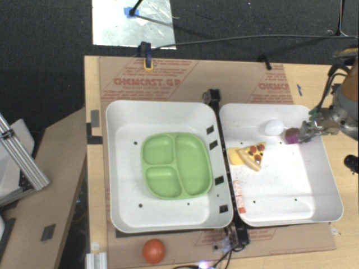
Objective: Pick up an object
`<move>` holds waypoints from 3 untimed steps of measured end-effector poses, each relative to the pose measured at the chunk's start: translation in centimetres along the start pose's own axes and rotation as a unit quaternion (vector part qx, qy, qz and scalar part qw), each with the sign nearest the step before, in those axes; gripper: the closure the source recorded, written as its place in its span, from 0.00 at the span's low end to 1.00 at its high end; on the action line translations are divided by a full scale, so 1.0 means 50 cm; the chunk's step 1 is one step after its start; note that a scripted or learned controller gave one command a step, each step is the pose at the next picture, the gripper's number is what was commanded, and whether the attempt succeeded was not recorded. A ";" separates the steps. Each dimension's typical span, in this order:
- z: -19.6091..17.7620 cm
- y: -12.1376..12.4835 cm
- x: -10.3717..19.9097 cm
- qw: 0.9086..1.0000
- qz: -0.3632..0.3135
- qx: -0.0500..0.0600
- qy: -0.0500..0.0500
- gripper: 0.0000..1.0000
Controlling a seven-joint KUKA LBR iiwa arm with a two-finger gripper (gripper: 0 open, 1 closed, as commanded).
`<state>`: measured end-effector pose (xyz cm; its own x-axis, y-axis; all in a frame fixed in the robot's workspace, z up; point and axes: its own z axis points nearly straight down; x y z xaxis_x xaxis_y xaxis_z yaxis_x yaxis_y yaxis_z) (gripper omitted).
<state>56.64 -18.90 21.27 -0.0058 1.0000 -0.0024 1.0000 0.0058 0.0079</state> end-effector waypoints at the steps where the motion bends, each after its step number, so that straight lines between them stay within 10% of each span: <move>1: -0.129 -0.002 -0.005 1.000 0.000 -0.001 0.000 1.00; 3: -0.112 0.016 0.100 1.000 -0.002 0.003 0.002 1.00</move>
